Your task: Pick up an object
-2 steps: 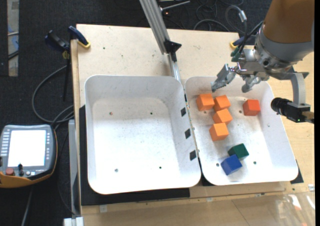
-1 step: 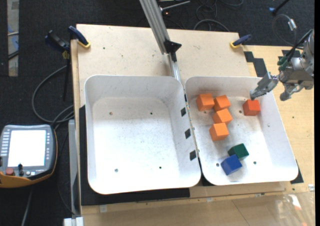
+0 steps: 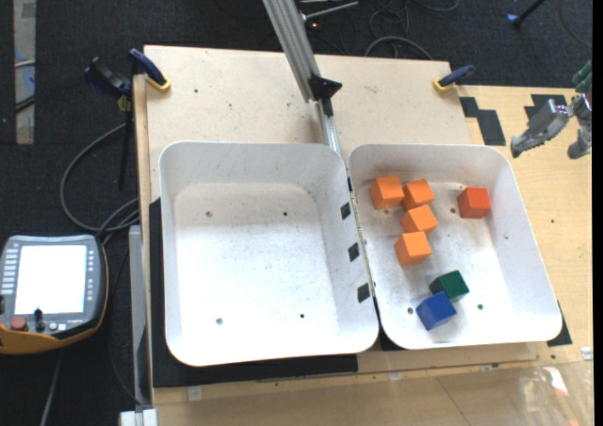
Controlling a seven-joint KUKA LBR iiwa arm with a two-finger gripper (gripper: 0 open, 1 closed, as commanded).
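Five orange blocks [image 3: 415, 220], matte and boxy, well apart from the fingers [image 3: 539, 132] out over the counter [image 3: 245, 94]. Whether apart or together: cannot tell. Beside them in the right bin [image 3: 528, 254], green cube [image 3: 451, 284] touching blue cube [image 3: 436, 310].

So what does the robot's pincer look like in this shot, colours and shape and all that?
At the frame's right edge, the pincer is a small metallic grey and silver piece with angular, blocky parts. Behind it sits a darker grey wrist section with a hint of green. It is too small to make out cables or markings.
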